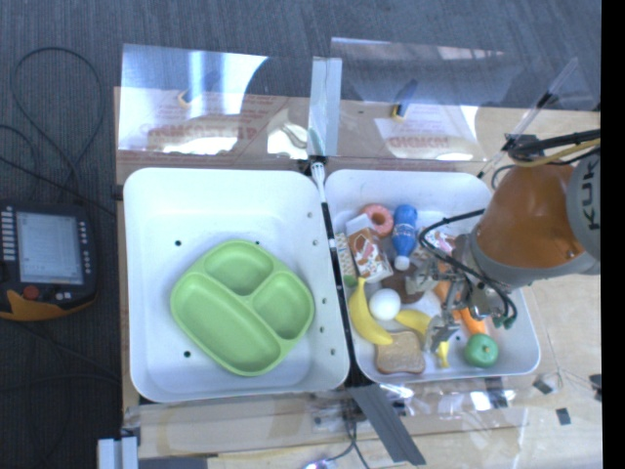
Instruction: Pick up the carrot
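While one arm (532, 218) overhangs, one carrot (476, 320) adjoins one green apple (479, 351).

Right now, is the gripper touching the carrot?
Cannot tell. In the camera view the gripper hangs over the right bin with orange carrot bits beside it, but wrist and cables hide any contact or gap.

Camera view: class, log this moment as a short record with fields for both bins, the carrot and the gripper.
left bin: holds a green three-compartment plastic plate
right bin: toy food, including yellow banana, white egg, green apple, bread slice
orange carrot: in right bin, partly hidden under arm
gripper: low in right bin, beside carrot
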